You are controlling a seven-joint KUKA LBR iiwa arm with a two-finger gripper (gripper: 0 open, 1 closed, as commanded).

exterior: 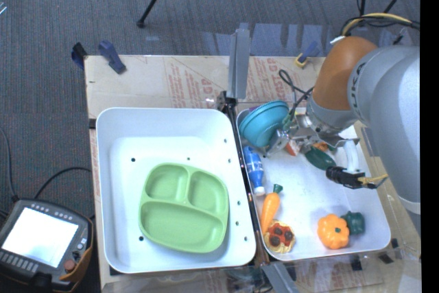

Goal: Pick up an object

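Right beside fingers (293,136), teal bowl (264,121)

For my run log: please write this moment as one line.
arm: over right bin | tool: beside teal bowl | held: nothing visible | left bin: green divided plate

Teal bowl (264,123) tilted on edge, right bin's (357,243) far-left corner

2 white bins (110,147), 1 green divided plate (184,208), 1 blue bowl (264,121), 1 blue bottle (254,171), 1 carrot (269,209), 1 orange pumpkin (333,231)
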